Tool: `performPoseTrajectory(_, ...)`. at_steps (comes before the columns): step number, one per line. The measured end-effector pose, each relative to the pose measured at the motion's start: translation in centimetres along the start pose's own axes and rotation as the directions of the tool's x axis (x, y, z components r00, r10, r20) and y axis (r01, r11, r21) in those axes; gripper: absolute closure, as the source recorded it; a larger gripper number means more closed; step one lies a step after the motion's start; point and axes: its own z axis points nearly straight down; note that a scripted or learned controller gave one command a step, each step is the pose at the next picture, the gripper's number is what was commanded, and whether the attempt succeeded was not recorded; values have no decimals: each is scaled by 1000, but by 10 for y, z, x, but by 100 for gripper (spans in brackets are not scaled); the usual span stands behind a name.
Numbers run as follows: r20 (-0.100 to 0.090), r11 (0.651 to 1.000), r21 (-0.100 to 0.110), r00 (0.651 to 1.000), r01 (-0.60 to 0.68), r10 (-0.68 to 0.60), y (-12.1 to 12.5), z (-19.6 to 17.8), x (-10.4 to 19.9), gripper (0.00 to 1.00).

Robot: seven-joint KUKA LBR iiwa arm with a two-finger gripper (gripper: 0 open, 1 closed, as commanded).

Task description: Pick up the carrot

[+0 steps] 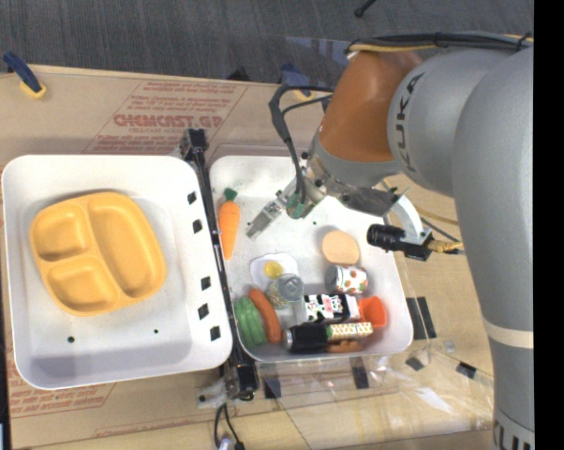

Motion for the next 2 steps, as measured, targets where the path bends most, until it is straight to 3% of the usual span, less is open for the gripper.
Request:
performPoseTrajectory(1,-5,969,13,969,-246,247,6,56,-41,0)
performPoseTrajectory(2,2,913,17,913,-407,407,12,107,-49,0)
